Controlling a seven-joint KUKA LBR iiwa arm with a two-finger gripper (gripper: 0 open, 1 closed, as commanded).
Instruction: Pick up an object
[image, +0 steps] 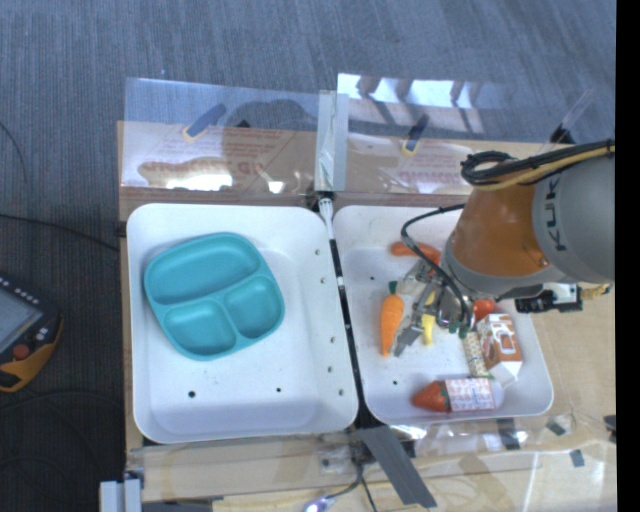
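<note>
- Nearest the lower rim of the right bin (540, 395) lies a red-ended packet (455, 395) with a patterned wrapper, on its side, well below the claw.
- An orange carrot (390, 320) lies just left of the gripper (425, 318), nearly touching its tip and pointing down toward the bin floor.
- Whether the claw is released or clenched cannot be told; its tip is a tangle of dark and yellow parts low over the bin.
- A red-and-white carton (497, 340) sits just right of the claw.
- A second orange piece (415, 250) peeks from under the arm's orange band (495, 235).
- The left bin (180, 400) holds a teal divided tray (213, 293).
</note>
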